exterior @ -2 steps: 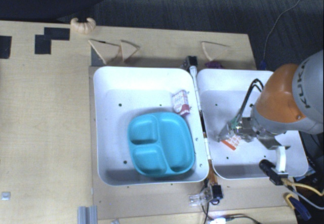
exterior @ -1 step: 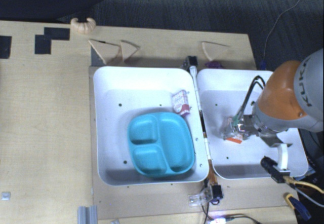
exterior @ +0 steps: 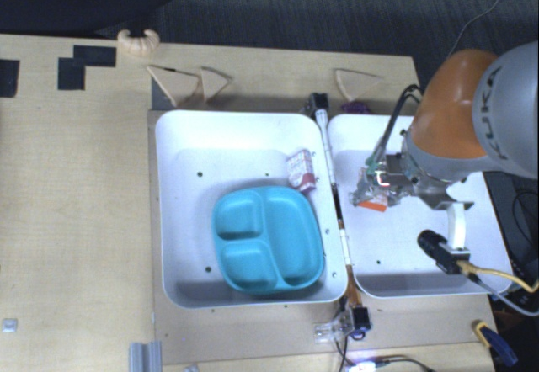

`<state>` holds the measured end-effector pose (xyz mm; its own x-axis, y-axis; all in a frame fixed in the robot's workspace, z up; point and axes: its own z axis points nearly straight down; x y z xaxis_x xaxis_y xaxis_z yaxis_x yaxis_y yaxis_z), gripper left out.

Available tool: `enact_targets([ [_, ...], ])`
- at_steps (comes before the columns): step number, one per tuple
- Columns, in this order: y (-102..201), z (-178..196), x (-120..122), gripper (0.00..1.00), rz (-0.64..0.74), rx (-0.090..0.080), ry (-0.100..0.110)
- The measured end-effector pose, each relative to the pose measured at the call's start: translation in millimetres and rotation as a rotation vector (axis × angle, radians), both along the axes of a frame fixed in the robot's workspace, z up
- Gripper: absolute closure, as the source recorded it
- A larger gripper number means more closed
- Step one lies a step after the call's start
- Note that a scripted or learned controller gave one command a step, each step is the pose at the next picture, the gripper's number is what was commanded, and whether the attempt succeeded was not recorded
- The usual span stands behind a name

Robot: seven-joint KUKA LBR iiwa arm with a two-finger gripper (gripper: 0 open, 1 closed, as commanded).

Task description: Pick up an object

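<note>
Orange-tipped object (exterior: 370,204), small and hard to identify, lies on the floor of the right-hand bin (exterior: 421,273) directly beneath the gripper (exterior: 376,185) of the KUKA arm (exterior: 459,122), which leans in over that bin from the right. Whether the fingers are spread or pinched on the object cannot be told from this slanting view, as the metal tooling hides the gap. In the left-hand bin (exterior: 181,193) a blue divided tray (exterior: 268,237) sits near the front, with a small red-and-white packet (exterior: 301,170) just beside its far corner. A clean pick here would likely call for the fingers to straddle the object squarely, close firmly before any lift, and rise straight up, well clear of the divider between the bins
</note>
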<state>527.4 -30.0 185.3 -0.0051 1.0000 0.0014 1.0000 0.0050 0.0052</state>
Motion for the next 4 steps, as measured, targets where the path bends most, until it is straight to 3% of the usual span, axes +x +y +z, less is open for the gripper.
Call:
enact_targets([
  [1, 5.1, 6.4, -12.1, 1.0, -0.001, 0.0, 0.004],
  [2, -5.6, 18.1, -40.5, 1.0, -0.003, -0.001, 0.004],
  [3, 7.5, -1.2, -40.6, 1.0, -0.001, -0.001, 0.005],
  [4, -4.0, 9.7, -39.9, 1.0, -0.003, -0.001, 0.001],
])
